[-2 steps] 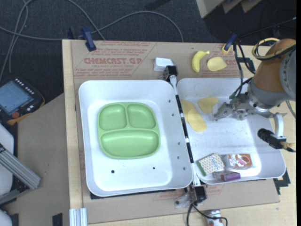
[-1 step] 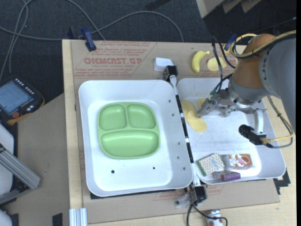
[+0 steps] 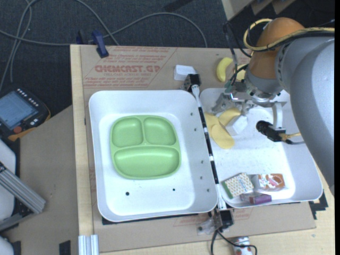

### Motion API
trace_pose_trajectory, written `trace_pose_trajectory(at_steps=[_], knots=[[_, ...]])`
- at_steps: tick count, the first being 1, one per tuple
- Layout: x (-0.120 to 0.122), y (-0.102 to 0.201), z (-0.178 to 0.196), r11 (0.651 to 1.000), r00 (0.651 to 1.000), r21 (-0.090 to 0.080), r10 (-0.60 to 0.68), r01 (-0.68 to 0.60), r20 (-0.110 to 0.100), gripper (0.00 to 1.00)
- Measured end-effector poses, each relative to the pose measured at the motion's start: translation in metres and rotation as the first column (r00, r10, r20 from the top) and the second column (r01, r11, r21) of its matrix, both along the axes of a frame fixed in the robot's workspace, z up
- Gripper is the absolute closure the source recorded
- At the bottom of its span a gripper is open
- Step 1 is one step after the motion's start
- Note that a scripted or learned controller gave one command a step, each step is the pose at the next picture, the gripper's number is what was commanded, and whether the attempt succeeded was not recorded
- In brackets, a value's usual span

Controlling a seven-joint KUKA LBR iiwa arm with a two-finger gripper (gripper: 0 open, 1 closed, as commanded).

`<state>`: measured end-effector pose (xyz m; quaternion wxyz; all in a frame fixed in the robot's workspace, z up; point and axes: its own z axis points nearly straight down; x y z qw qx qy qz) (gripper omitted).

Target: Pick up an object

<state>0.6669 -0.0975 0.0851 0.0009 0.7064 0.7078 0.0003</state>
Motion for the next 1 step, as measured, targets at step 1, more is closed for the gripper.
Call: trace_pose_trajectory(at_steps=[1], knots=[[0.0006, 0.0001, 0.0104, 1.0, 1.0, -0.002, 0.001, -0.001, 0.002, 1.0]])
